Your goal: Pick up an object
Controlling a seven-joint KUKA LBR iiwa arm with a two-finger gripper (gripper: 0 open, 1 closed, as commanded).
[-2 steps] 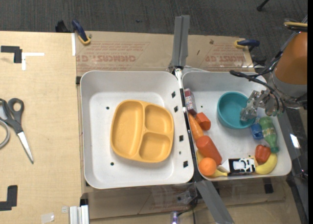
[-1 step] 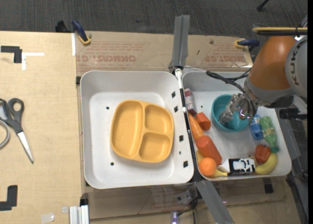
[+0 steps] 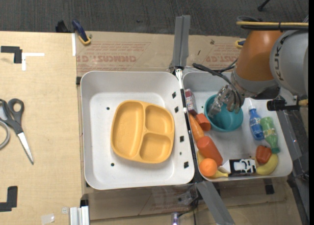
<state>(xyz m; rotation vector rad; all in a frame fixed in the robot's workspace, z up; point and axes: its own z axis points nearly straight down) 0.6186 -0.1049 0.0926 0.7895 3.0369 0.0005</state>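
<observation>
**Gripper over the teal bowl, right bin**

You had two white bins: the left bin (image 3: 91, 135) held one yellow divided plate (image 3: 143, 131) with three compartments. "KUKA" read partly on the arm (image 3: 289, 62), cut off at the frame edge; mirrored print on the cardboard (image 3: 122, 54) was illegible. The gripper (image 3: 226, 102) hung at the teal bowl (image 3: 225, 118), at 12 o'clock in the right bin (image 3: 282, 167); you could not tell its fingers' state. At 6 o'clock lay one orange (image 3: 208, 167), one banana (image 3: 268, 165).
</observation>
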